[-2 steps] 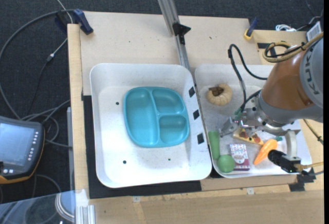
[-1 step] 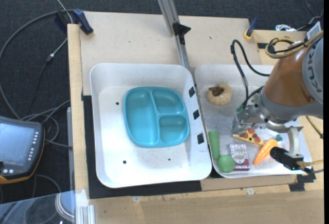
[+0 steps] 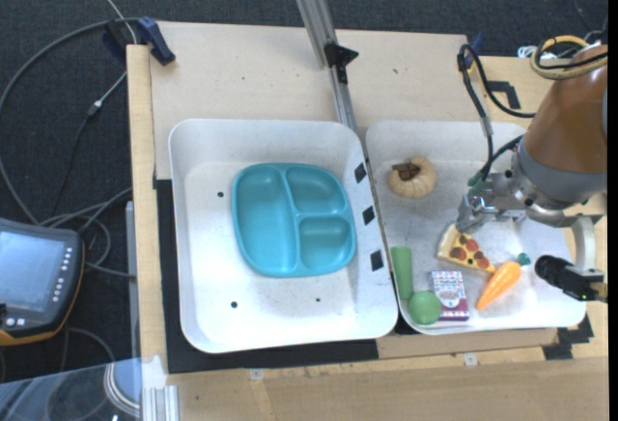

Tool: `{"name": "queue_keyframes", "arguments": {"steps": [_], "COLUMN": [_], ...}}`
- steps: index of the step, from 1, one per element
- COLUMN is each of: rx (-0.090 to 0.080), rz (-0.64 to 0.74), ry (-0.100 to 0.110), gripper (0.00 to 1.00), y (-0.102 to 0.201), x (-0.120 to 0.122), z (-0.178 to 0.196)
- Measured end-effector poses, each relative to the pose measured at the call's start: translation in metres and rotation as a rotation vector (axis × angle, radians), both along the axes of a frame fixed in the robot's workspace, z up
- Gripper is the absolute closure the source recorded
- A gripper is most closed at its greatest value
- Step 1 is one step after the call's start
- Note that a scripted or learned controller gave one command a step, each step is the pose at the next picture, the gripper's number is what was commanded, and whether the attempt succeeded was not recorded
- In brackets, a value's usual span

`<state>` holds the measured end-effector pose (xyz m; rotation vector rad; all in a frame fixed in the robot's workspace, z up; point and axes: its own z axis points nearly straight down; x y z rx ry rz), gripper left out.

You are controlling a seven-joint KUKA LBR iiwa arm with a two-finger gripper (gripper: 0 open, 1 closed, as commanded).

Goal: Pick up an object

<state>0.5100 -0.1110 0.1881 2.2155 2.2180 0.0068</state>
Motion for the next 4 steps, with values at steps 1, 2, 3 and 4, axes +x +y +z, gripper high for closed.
{"name": "queue_keyframes", "arguments": {"steps": [1, 2, 3, 4], "rx": [0.000, 0.003, 0.003, 0.004], "rz": [0.001, 0.006, 0.005, 0.004], "ry": [0.000, 0.005, 0.006, 0.011], "gripper": [1.00, 1.00, 1.00, 1.00], "y": [0.000, 0.050, 0.100, 0.152], "x": [0.002, 0.001, 0.012, 0.000], "z": [0.054, 0.063, 0.061, 0.057]}}
